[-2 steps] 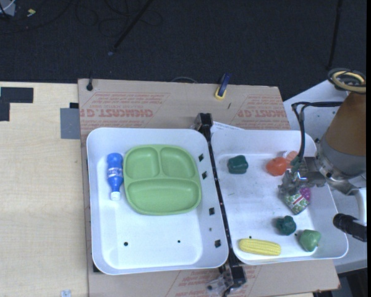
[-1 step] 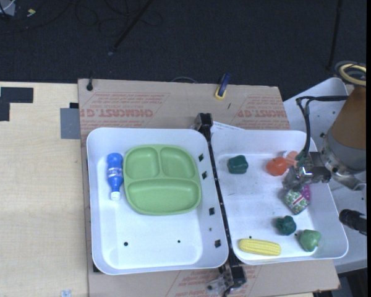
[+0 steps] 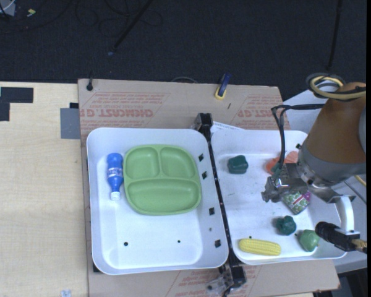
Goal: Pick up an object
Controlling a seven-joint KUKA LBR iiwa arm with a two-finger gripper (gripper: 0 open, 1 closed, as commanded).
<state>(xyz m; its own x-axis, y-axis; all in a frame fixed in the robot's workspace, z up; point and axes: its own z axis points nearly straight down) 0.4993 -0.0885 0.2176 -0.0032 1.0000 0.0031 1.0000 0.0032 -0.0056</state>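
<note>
Grey arm [image 3: 334,163], orange band [image 3: 334,129], black cable [image 3: 281,135]

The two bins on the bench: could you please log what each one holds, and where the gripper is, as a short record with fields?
left bin: green divided plate, blue bottle lying beside the plate
right bin: dark green item, corn cob, green pepper-like item, dark green piece, patterned packet, orange item partly hidden
gripper: low over the right bin, beside the packet
grasp: not discernible
</note>
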